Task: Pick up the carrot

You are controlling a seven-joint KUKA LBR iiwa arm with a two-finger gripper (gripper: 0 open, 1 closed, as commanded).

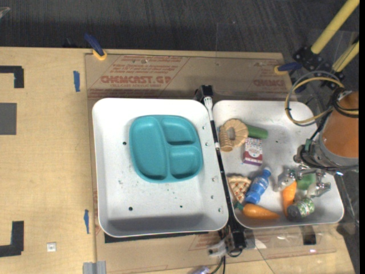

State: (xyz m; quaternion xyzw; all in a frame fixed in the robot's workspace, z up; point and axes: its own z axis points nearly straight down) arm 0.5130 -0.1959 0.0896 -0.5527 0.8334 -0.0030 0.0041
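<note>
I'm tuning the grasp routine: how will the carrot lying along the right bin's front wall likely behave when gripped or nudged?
The carrot looks like smooth moulded plastic, so probably stiff, light and somewhat slippery. Its rounded, tapering body suggests it may roll or pivot if nudged. The blue bottle lies close beside it, possibly hindering a clean grip.

The arm (342, 133) leaves your view at the right edge. Its gripper (302, 181) overlaps an orange item (289, 194); jaw state cannot be read.
</note>
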